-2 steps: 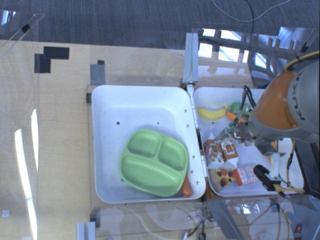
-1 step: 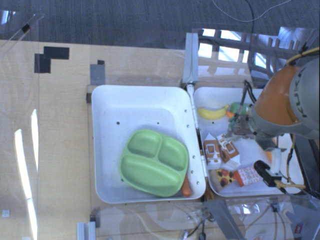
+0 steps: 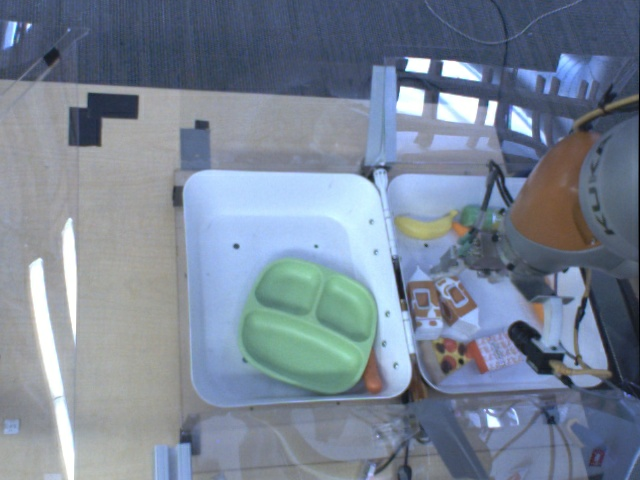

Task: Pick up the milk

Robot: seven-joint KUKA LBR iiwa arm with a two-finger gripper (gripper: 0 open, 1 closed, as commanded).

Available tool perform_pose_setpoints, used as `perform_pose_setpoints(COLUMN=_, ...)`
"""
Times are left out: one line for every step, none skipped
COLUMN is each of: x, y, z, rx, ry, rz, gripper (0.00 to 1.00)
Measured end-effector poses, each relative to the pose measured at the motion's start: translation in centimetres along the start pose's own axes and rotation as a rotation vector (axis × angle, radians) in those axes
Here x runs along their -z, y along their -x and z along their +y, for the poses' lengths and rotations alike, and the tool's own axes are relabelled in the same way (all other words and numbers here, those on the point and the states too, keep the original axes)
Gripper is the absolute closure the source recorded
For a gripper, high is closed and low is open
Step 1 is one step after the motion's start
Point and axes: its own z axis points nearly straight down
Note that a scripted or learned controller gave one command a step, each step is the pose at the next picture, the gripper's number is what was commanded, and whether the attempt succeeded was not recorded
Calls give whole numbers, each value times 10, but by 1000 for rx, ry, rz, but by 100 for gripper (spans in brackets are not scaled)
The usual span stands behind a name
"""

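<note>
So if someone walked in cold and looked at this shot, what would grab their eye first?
Probably the green divided plate, lying at a tilt in the left bin. Next, the arm's orange band looming over the right bin, where a banana lies near the far end and small cartons sit closer to the camera.
</note>
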Motion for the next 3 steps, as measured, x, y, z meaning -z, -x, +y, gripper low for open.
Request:
perform_pose_setpoints(x=-14, y=4, z=-6, rx=128, ry=-9, rz=-5, gripper=0)
perform_pose_setpoints(x=-13, y=10, z=-13, rx=253, ry=-5, rz=-1, gripper=0)
perform_pose_setpoints(x=-28, y=15, z=-37, rx=338, ry=-49, rz=-4, gripper=0)
